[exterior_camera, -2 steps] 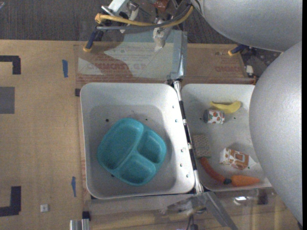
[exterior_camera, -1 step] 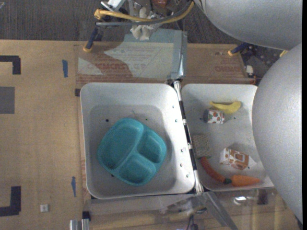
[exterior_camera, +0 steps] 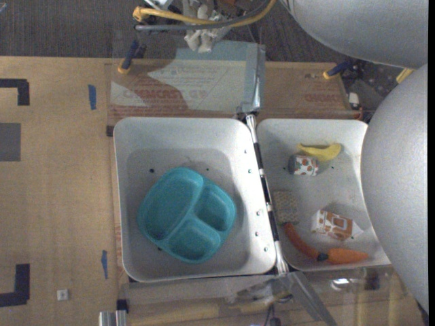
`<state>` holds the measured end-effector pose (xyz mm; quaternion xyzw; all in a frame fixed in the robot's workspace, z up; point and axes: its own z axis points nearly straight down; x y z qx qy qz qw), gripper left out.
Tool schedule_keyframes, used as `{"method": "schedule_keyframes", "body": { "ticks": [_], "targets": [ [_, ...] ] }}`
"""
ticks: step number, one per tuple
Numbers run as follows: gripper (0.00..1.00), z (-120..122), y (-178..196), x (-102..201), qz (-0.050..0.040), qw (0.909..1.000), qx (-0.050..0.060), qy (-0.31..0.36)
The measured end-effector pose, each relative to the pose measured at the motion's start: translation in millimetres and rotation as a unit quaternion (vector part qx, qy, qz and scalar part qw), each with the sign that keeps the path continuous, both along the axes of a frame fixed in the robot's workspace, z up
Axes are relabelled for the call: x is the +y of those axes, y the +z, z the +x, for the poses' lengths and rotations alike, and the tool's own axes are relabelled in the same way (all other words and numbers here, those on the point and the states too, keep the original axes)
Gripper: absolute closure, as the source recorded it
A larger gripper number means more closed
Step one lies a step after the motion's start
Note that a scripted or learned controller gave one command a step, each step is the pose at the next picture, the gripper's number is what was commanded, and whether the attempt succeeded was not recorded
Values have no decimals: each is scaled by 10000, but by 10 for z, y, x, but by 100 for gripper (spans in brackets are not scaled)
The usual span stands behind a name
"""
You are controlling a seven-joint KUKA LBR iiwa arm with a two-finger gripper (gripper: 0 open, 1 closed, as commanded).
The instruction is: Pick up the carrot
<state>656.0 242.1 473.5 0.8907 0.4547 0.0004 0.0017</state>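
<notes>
Bins number two, side by side on the desk (exterior_camera: pixel 54 202): the left bin (exterior_camera: pixel 129 148) holds one teal tray (exterior_camera: pixel 187 213) with three compartments, and the right bin (exterior_camera: pixel 275 138) holds the loose things. Counted there: one carrot (exterior_camera: pixel 346 255), one banana (exterior_camera: pixel 321 151), one small spotted block (exterior_camera: pixel 304 165) just beside the banana, one white-and-orange packet (exterior_camera: pixel 334 225), one brownish mesh-like piece (exterior_camera: pixel 285 206) and one reddish sausage-like piece (exterior_camera: pixel 301 241).

The arm (exterior_camera: pixel 401 202) covers the right bin's right side, so its far wall is hidden. The spotted block and the packet are too small to identify further. The jaws (exterior_camera: pixel 202 38) hang at the top of the view, above a clear sheet beyond the bins; wiring and blur crowd them, and I cannot tell whether they are parted or closed.

The carrot lies at the near edge of the right bin, its tip touching the reddish piece, just below the packet. It is well apart from the jaws, which sit far up and to the left of it.
</notes>
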Motion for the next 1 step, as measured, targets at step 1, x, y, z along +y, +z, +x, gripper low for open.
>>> {"method": "schedule_keyframes", "body": {
  "ticks": [1],
  "targets": [
    [0,-2,-3,5,-1,10000,3,3]
  ]
}}
